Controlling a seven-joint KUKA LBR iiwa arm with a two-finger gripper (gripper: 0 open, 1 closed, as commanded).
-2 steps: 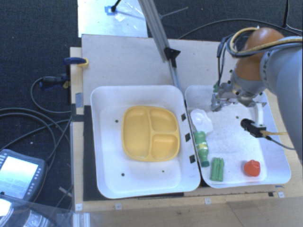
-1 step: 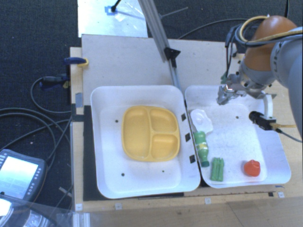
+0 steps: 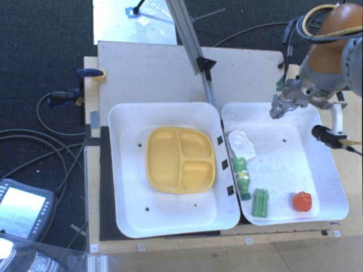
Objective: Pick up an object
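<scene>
In the left bin [image 3: 122, 152] a yellow divided plate [image 3: 180, 159] lies flat, with its single large compartment toward the left. The right bin [image 3: 334, 174] holds four small things along its left and near sides: a white crumpled piece [image 3: 241, 144] by the dividing wall, a green bottle [image 3: 242, 178] just below it, a green ribbed piece [image 3: 260, 203] nearer the front, and an orange cup-like thing [image 3: 302, 201] at the front right.

The gripper [image 3: 280, 109] is seen over the far edge of the right bin, well apart from all four things, and nothing is held in it; how far it is opened cannot be told.

The step in hand is judged to be the approach. A lone thing would best be chosen, so that no neighbour is struck.

The bottle's long axis runs from far to near, its cap end toward the front; it would best be gripped across its narrow width. The ribbed piece lies nearly parallel.
</scene>
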